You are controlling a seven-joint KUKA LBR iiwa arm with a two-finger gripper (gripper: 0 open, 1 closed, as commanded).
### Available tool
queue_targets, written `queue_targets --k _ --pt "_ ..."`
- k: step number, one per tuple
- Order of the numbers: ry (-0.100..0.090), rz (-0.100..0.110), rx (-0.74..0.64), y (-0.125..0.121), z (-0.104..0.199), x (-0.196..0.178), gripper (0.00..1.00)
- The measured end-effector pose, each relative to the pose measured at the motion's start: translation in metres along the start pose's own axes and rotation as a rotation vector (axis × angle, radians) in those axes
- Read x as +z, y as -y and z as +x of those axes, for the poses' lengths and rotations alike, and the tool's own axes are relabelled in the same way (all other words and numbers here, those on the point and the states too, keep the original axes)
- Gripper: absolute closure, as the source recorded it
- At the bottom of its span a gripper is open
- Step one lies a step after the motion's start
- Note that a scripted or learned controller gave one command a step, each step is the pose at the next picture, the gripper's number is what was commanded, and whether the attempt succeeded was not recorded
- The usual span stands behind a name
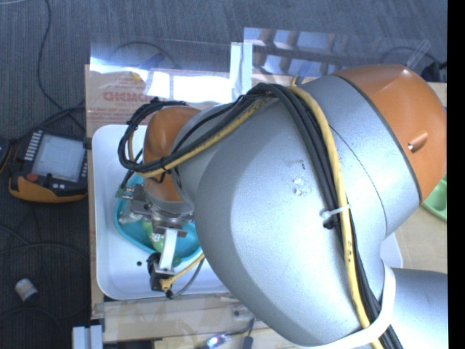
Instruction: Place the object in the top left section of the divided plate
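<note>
The teal divided plate [128,225] lies in the left white bin [106,267], mostly covered by my arm. My gripper [157,227] hangs straight over the plate, below the orange wrist band [166,140]. A small greenish patch [155,233] shows at the gripper over the plate; I cannot make out what it is. A white and black attachment [164,262] with cables sticks out toward the bin's front. The plate's sections are hidden under the wrist.
My grey arm [305,195] spans the right half of the view and hides the right bin. A cardboard sheet [120,93] lies behind the left bin. A teach pendant [52,164] rests on the floor at left. Something green [438,198] sits at the right edge.
</note>
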State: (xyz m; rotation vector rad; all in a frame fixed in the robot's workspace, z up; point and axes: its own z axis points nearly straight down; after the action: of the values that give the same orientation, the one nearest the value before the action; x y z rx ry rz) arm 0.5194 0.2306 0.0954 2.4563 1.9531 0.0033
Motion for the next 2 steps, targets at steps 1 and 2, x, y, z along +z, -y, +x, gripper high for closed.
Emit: queue_targets --k 1,2 --pt "-0.016 0.004 0.363 -0.066 -0.017 0.003 0.0" --pt "-0.018 -0.014 0.543 0.018 -0.047 0.002 0.0"
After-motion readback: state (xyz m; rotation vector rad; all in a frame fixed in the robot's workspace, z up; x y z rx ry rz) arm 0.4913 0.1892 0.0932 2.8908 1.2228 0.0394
